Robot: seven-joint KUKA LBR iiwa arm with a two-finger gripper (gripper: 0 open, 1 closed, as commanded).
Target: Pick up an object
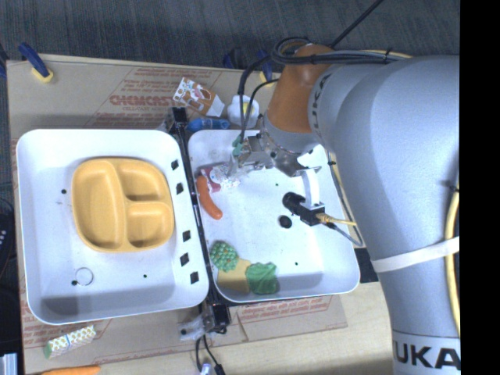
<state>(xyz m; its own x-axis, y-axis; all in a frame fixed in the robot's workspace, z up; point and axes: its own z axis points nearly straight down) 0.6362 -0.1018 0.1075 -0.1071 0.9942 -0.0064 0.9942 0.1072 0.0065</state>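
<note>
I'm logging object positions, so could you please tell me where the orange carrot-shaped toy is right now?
The orange carrot-shaped toy lies in the right bin, close to its left wall, just below-left of the hand.

Yellow tray (121, 201), orange sausage (208, 198), green toy (263, 278), white bins (47, 233).

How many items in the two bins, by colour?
Yellow: 1, the divided tray in the left bin
Orange: 1, the carrot-like piece in the right bin
Green: 2, the dotted green piece and the leafy green piece
Black: 1, the black part with a cable
Total: 5
</note>
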